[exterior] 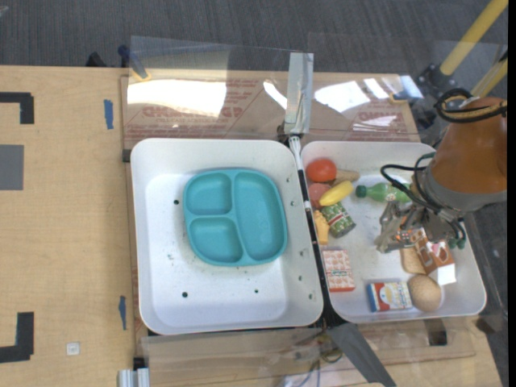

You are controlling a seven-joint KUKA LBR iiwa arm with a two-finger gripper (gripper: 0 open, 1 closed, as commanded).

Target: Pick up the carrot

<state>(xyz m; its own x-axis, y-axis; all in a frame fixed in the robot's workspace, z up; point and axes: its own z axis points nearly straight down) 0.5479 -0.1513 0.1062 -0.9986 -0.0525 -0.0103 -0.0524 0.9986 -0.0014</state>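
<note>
Dark grey carpet fills the top of the scene, and below it lies a pale wooden bench [64, 216] with black tape marks at its 9 o'clock edge. Two shallow white bins sit side by side on it, with clear plastic sheeting [242, 95] standing behind them at 12 o'clock.

Largest is the left bin [153, 297], which holds a turquoise divided plate [236, 216] with three compartments, set slightly above its centre. The right bin [472, 297] is crowded with toy groceries.

From 3 o'clock the grey arm [451, 188] reaches in, its orange band [476, 151] over the bin's right side. The gripper [393, 236] points down and toward 9 o'clock near the bin's middle; whether it is spread or closed cannot be told, and nothing is seen held in it.

At 12 o'clock in the right bin sits a red tomato [321, 170], with the carrot [348, 175], a slim orange-tan piece, touching it at 3 o'clock. Just below lies a yellow banana [339, 192], and at its 3 o'clock a green bottle [379, 191]. A green can [339, 220] lies tilted under the banana. At 6 o'clock are a red-and-white packet [337, 269], a blue-and-white carton [389, 295] and a tan egg [426, 292].
</note>
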